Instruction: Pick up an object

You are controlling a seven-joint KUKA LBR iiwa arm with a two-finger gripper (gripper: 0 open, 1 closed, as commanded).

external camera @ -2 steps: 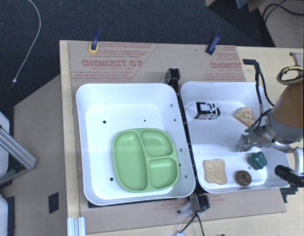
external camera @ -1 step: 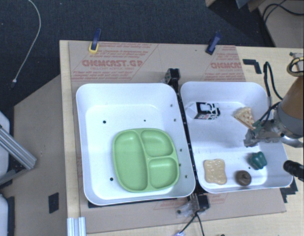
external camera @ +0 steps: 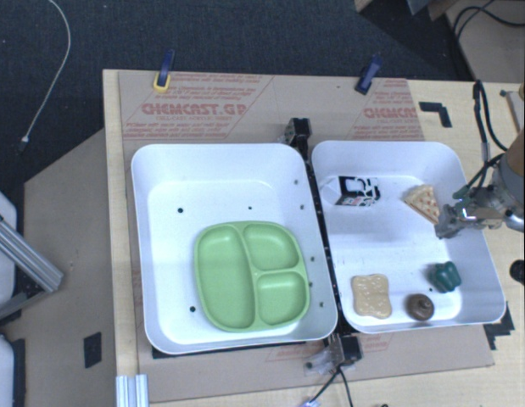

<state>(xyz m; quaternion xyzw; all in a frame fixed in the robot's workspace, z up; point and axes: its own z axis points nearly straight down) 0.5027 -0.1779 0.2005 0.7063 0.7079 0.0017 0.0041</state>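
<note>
The fingers of the gripper (external camera: 449, 225) are hanging over the right bin's (external camera: 389, 244) far-right side, their spread impossible to judge. Nearest is the tan wedge (external camera: 423, 201); descending squarely over it, clear of the wall, seems wisest.

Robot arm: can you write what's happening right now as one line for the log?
gripper: over right bin, near cracker | holding: nothing seen | green tray: left bin

The arm (external camera: 518, 176) is cut off at the right edge; the end effector's (external camera: 453, 220) grip is unclear.
</note>
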